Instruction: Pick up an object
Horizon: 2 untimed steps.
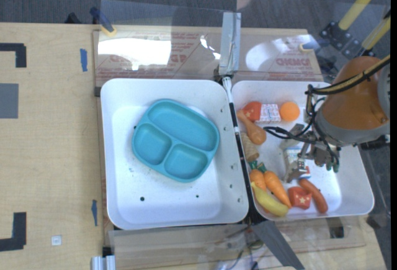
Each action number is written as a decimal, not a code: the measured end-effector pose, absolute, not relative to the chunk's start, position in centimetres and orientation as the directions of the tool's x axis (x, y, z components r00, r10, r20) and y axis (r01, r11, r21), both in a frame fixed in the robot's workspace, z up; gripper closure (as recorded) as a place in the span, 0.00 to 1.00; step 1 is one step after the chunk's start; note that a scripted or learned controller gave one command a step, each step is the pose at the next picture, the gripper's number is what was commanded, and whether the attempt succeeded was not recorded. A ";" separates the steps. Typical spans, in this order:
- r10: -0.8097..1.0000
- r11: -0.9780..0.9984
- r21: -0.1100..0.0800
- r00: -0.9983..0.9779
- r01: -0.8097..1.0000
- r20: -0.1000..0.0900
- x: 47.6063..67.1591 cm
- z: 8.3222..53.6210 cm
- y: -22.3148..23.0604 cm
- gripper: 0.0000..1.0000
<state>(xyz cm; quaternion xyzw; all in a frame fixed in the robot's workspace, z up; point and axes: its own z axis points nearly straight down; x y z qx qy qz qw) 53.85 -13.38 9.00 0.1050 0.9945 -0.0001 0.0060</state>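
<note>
Toy food: we see a bunch of small toy foods in the right bin (356, 197), most of them along its left side.
Carrot (276, 187): orange with a green top, lying slanted in the near left part of the right bin.
Banana (270, 202): yellow, just near of the carrot, touching it.
Red pieces: a red tomato (299, 198) and a red sausage shape (316, 195) lie right of the carrot.
Far end: an orange ball (289, 112), a white and red packet (268, 113) and a long orange-brown piece (253, 130).
Gripper (299, 169): it hangs over the middle of the right bin, just above the tomato and carrot.
Hard to see: we cannot tell if the gripper is open or closed, or if it has hold of anything.
Arm (353, 101): its big orange part covers the far right of the right bin.
Left bin (118, 194): we see a blue plate (176, 139) with three parts in it.
</note>
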 end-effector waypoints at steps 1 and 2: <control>0.311 0.950 -0.005 -0.950 0.311 0.013 61.0 9.0 -12.5 0.00; 0.432 0.902 0.003 -0.902 0.432 -0.009 54.5 9.0 -12.9 0.00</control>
